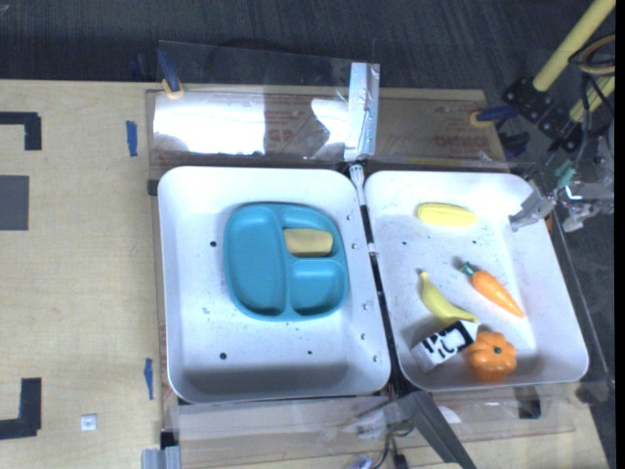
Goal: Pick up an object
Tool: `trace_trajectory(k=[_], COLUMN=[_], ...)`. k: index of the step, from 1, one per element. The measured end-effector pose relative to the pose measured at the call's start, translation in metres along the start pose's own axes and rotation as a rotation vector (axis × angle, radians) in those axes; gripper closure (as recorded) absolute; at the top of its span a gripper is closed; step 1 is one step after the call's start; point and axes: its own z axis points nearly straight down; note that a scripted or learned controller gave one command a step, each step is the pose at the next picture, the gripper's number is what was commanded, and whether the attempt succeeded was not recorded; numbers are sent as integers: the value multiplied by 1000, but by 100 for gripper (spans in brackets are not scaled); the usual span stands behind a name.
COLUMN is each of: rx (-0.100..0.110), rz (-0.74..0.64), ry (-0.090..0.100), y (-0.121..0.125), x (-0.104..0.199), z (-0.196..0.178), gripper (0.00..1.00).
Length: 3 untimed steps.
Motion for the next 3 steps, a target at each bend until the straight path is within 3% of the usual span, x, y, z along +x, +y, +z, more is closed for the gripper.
trace_trajectory(k=[1, 2, 3], rx=[-7, 9, -5], rz=[23, -145, -114], ry=[-3, 3, -2], y=[27, -16, -29], x=[-4, 28, 42], z=[-62, 96, 139], gripper=[0, 0, 0])
